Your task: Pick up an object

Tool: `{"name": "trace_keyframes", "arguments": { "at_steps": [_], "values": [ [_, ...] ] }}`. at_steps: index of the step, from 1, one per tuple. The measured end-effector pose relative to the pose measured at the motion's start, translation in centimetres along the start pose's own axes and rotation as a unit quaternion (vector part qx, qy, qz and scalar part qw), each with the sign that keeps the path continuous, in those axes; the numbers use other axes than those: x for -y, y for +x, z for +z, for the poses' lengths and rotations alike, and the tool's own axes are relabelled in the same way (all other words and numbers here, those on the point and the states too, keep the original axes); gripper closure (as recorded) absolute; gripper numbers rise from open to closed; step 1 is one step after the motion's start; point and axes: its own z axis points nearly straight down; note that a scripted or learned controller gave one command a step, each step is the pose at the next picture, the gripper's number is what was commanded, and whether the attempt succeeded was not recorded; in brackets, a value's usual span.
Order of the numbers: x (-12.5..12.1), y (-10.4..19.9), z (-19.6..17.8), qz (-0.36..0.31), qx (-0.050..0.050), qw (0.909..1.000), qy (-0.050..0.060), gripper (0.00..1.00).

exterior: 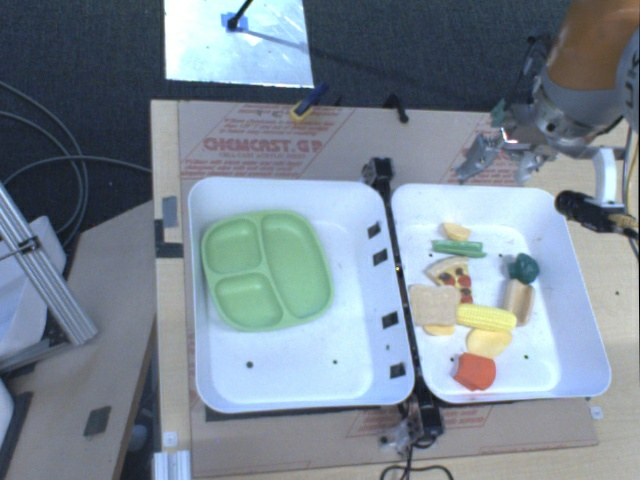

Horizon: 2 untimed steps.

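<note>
Plastic toy food fills the right bin [578,308], a shallow, smooth white tray: a long yellow corn cob [486,317] with a bumpy surface, a flat tan bread slice [434,305], a pizza wedge [451,273], a thin green bean [458,248], a dark green lumpy piece [523,266], a red block [476,371] and a few rounded yellow bits. Beside it, the left bin [230,388] holds a pale green divided plate [266,269] with three rounded compartments. Above the right bin's far rim hovers the gripper [499,156], its metal fingers spread apart and pinching nothing.
</note>
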Motion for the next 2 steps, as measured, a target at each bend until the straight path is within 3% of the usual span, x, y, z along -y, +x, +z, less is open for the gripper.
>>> {"name": "trace_keyframes", "arguments": {
  "at_steps": [1, 2],
  "values": [
    [-0.2, -6.5, 14.5, 0.004, 0.0, 1.0, 0.007, 0.0],
    [-2.1, 8.3, 9.0, -0.006, -0.002, 1.0, -0.003, 0.0]
  ]
}}
